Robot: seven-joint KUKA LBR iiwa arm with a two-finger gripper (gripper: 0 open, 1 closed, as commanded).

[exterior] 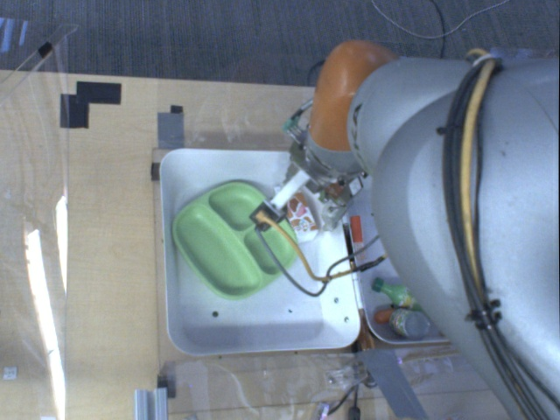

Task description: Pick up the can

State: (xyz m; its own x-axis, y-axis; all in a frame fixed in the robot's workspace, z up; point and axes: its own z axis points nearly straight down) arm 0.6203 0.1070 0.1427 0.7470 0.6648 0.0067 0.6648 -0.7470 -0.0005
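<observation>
The can [303,220], small with a red and white label, lies in the left white bin [188,335] near its right wall, just right of a green plate. My gripper [309,201] hangs directly over the can, reaching down from the orange-banded wrist [346,86]. The gripper's body covers the can's upper part. Whether the can is touched or held cannot be made out.
A green divided plate [229,239] fills the middle of the left bin. A yellow and black cable [306,278] loops from the gripper across the bin floor. In the right bin [374,329] lie a green-capped bottle [395,293] and a greyish jar [409,324]. My arm covers most of the right bin.
</observation>
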